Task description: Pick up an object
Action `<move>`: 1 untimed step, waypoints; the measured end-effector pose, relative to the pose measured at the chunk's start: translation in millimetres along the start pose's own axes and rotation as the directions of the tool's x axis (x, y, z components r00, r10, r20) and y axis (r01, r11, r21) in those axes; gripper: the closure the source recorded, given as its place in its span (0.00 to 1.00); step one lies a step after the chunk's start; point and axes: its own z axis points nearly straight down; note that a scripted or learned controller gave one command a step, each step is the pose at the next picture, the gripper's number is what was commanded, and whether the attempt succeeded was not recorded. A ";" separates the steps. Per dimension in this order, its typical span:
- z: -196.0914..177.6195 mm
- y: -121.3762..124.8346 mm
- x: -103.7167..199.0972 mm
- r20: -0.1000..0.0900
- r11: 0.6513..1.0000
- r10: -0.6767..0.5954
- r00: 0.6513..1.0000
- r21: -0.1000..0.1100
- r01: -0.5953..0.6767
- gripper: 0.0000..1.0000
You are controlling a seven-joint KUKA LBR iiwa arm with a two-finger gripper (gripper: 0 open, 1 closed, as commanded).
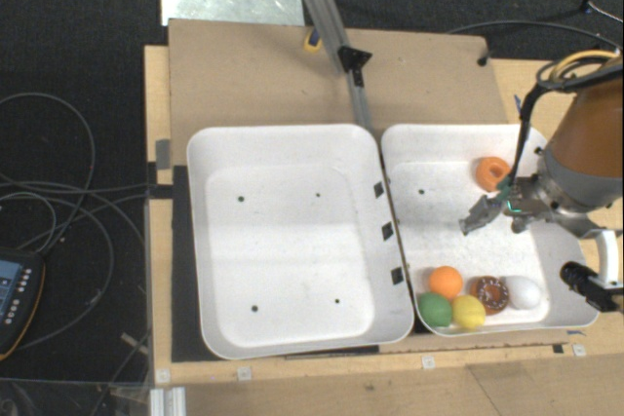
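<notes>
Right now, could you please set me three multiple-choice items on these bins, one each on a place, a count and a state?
1. Where does the gripper hang?
A. over the left bin
B. over the right bin
C. off the bench

2. How many things lie along the right bin's near edge?
A. two
B. five
C. eight

3. What is between the gripper's fingers?
A. nothing
B. the white egg
C. the donut

Key: 1 B, it hangs above that bin's floor. 2 B, orange ball, green ball, lemon, donut and egg. 3 A, bare floor shows around the fingers.
</notes>
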 end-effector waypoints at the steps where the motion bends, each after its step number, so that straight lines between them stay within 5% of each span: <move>1: -0.2 0.1 0.0 0.000 1.000 0.002 1.000 -0.001 -0.002 0.00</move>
